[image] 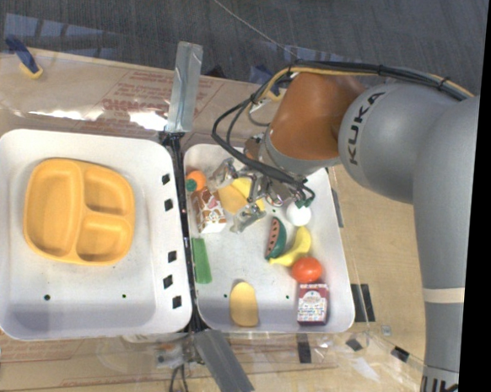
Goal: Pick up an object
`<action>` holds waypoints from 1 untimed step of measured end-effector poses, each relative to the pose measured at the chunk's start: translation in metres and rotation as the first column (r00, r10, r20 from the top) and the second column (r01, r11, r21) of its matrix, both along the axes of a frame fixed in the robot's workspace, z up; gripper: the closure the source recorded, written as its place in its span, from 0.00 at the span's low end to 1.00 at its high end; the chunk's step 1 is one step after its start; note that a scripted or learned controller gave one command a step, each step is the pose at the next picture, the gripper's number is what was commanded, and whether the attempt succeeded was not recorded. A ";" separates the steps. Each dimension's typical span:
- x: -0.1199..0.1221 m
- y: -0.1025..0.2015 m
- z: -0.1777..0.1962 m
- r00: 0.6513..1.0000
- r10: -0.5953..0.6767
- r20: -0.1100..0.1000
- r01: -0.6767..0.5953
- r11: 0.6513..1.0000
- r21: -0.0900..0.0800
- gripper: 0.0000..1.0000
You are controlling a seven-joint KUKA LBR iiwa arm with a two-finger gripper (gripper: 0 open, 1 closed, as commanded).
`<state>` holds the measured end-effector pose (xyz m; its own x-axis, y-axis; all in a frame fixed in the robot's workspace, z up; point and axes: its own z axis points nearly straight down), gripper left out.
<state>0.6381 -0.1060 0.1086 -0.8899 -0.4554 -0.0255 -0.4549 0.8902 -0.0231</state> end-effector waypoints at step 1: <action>-0.004 0.004 0.000 0.997 -0.071 0.000 0.071 0.997 0.002 0.00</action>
<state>0.6345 -0.1023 0.1086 -0.9199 -0.3912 -0.0259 -0.3908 0.9202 -0.0213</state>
